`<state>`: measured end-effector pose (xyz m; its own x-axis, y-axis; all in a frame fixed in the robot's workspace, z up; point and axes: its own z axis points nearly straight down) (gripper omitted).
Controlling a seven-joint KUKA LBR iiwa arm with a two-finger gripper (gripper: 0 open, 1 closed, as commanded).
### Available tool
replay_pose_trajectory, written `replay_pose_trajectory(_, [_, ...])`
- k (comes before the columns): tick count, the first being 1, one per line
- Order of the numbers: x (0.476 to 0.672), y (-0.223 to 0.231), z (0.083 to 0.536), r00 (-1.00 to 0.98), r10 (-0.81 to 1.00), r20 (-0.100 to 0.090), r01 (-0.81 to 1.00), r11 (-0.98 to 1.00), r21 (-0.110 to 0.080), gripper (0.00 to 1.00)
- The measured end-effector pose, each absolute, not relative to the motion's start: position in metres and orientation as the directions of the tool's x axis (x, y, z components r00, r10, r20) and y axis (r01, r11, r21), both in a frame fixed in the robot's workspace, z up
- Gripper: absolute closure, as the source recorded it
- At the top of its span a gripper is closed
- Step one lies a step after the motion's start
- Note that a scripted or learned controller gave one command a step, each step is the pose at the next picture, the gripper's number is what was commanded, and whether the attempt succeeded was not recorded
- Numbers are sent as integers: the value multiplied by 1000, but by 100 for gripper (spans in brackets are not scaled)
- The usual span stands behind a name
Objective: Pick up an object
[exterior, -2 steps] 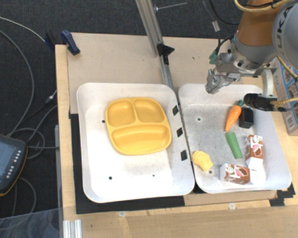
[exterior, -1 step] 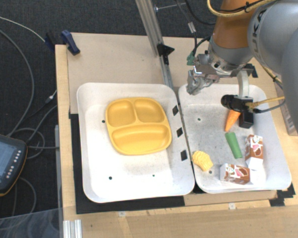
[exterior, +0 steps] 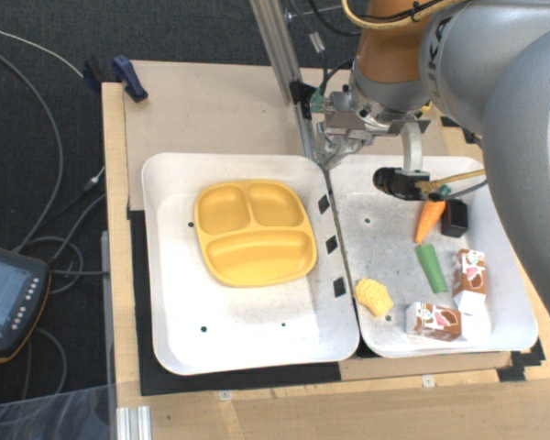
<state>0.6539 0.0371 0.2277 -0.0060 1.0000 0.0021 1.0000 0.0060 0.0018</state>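
Gripper (exterior: 333,157) hangs at the bins' divider, finger state impossible to tell. Right bin (exterior: 522,324): matte orange carrot (exterior: 429,218), green stick (exterior: 431,268), bumpy yellow corn (exterior: 374,296). Left: glossy yellow divided plastic plate (exterior: 254,232).

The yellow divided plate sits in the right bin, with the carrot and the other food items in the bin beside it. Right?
Not quite. The camera view shows the yellow plate in the left bin; the carrot and the other food items lie in the right bin.
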Motion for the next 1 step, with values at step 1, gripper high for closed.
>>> replay_pose_trajectory(1, [647, 92, 226, -6, 1000, 3, 1000, 6, -1, 100])
